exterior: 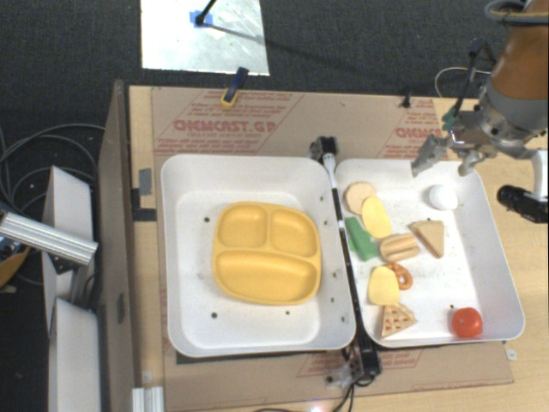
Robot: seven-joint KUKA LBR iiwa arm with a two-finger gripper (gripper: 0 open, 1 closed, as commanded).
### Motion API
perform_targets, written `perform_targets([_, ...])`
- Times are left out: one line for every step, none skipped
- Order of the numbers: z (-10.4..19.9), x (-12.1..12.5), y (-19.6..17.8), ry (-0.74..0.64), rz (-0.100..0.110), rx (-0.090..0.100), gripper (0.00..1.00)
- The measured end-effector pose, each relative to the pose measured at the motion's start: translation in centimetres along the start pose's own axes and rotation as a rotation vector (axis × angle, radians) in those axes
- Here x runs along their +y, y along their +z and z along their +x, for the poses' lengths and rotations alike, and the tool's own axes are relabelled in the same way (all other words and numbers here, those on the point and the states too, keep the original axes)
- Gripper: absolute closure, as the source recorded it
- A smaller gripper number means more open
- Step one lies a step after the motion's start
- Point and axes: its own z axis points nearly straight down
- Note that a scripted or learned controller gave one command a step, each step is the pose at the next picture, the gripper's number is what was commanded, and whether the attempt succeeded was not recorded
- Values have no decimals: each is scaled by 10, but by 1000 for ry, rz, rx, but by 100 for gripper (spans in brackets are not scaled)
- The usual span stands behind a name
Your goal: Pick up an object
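Note:
My gripper (446,161) hangs over the back edge of the right bin (497,256), its two fingers spread apart with nothing between them. Just below and in front of it lies a white egg (443,197). Further toy foods lie in that bin: a tan round slice (358,196), a yellow piece (376,216), a green piece (361,239), a hot dog bun (399,247), a bread wedge (429,236), a pretzel (400,275), a yellow chunk (383,287), a pizza slice (396,320) and a red tomato (467,322).
The left bin (184,230) holds a yellow divided plate (266,252). A black divider clamp (325,151) sits between the bins. Cardboard (257,118) lies under both bins. Cables (34,153) and a metal bar (47,237) lie at the left.

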Motion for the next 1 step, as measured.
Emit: perform_targets([-18,-95,122,7,18,4,0])
